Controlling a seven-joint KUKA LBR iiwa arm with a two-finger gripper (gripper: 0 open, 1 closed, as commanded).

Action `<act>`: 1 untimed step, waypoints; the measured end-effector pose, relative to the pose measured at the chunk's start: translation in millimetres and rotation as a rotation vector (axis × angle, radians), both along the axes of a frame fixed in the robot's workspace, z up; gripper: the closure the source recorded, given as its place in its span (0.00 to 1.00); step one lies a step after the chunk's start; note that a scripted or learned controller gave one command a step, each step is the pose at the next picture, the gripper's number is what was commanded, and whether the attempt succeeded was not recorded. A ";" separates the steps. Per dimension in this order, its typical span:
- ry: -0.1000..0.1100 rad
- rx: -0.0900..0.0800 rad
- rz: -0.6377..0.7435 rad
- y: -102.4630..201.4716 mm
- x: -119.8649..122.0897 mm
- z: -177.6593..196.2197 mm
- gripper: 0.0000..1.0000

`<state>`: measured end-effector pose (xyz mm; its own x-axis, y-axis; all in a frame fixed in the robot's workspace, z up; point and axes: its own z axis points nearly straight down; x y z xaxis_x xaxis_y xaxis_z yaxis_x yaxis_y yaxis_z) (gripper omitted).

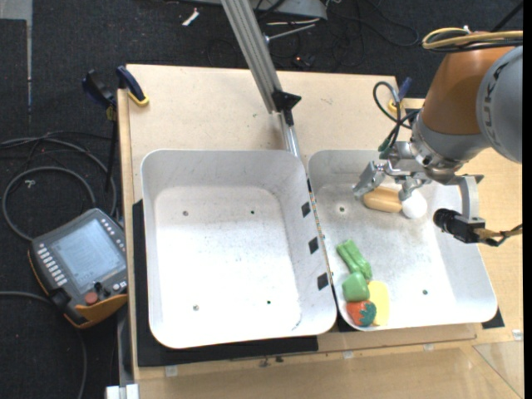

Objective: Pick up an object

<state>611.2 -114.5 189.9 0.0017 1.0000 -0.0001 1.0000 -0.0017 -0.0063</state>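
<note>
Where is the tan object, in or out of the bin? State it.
In. The tan object lies on the right bin floor, beside the gripper.

We identify a robotics lab, industrial arm (474, 98) over two white bins (166, 169) on a plywood bench (208, 106), teach pendant (79, 264) on dark carpet (58, 23), loose cables (33, 185), aluminium camera mast (249, 40).

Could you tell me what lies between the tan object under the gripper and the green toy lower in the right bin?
In the camera view, only bare bin floor separates the tan object from the green toy.
</note>
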 end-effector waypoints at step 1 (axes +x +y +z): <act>-0.001 0.000 0.001 4.6 -5.6 -45.4 0.00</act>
<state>605.6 -109.9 144.5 0.0007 1.0000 0.0004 1.0000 -0.0007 -0.0052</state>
